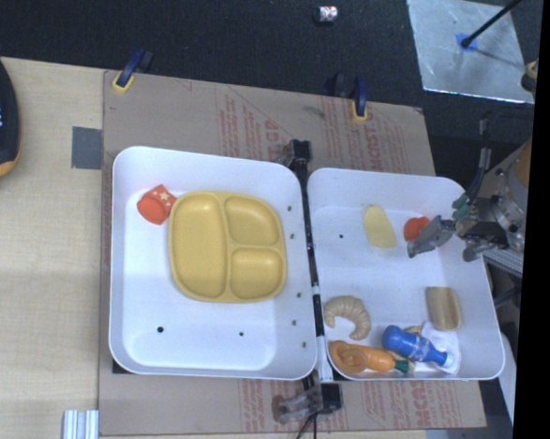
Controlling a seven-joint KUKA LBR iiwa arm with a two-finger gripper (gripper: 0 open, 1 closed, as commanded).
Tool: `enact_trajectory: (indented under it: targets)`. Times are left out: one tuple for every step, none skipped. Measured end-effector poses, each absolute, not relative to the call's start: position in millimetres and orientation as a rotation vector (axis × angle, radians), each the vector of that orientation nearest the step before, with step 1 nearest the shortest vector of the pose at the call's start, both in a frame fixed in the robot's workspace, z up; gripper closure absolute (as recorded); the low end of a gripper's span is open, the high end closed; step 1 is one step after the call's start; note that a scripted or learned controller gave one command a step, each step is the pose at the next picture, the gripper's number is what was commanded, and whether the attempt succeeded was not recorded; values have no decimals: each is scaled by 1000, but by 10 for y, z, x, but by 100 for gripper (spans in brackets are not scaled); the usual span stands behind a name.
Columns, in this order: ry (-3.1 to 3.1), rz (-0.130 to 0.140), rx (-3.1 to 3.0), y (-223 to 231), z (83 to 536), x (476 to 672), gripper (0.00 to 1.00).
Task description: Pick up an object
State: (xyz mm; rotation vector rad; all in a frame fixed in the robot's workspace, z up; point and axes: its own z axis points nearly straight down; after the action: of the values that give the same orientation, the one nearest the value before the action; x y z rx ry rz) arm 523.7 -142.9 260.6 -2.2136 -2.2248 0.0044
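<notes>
The left white bin (132,251) held a yellow three-compartment plastic tray (226,245), set slightly askew near the middle, and a small red-orange toy (154,204) just beside the tray's upper-left corner. Neither lay within the arm's present reach, so both were judged unlikely targets.

The right white bin (352,186) held the candidate objects. A tan croissant-shaped toy (347,314) lay near the left wall; below it an orange carrot-like toy (369,358) rested in the lower-left corner, touching a blue-and-white bottle-like item (416,346). A pale yellow oblong block (380,226) lay in the upper half, a small red round object (414,227) near it, and a tan rectangular block (443,307) sat toward the right wall.

The gripper (431,237) entered from the right and hung just beside the red round object — apparently the object being approached. The dark fingers (426,241) appeared spread, with nothing between them; no grasp was established. The isolated red object offered clearer access than the crowded lower corner — a probable reason for this approach.
</notes>
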Motion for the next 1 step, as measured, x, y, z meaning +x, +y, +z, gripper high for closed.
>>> enact_trajectory:
  targets:
    - [-2237, 0, -2214, -1629, 889, 6113, 0]
